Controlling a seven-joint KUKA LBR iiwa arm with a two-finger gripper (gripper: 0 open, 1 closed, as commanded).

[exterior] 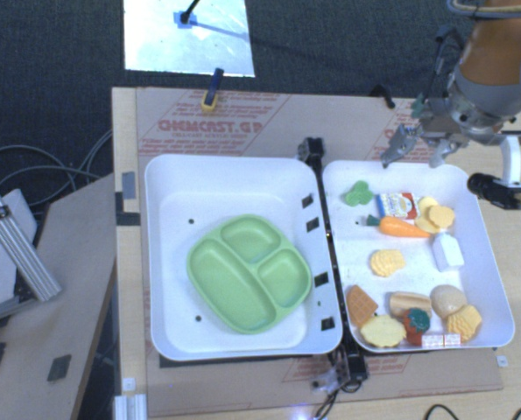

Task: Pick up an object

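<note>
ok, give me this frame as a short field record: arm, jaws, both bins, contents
arm: reaches in from the right, gripper above the far rim of the right bin
jaws: spread apart, nothing between them
left bin: holds a green divided plate
right bin: toy food, including a carrot, a green leafy piece, a red-and-blue packet, a white block, a round cracker
near edge of right bin: a cluster of more food pieces, touching each other
task state: no object picked up yet
</note>
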